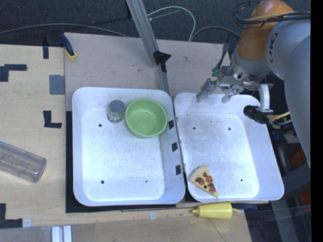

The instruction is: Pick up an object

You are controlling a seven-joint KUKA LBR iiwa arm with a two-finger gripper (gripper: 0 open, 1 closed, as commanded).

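A toy pizza slice (203, 179) lies in the front left corner of the right bin (237, 135). In the left bin (121, 180) a green bowl (146, 117) sits near the back, with a small grey-lidded can (115, 111) just to its left. My gripper (215, 94) hangs over the back rim of the right bin, far from the pizza slice. Its two fingers are spread apart and open, with nothing between them.
A yellow mustard bottle (214, 210) lies on the bench in front of the right bin. A clear plastic container (20, 161) rests on the bench at far left. A slanted metal pole (146, 29) stands behind the bins.
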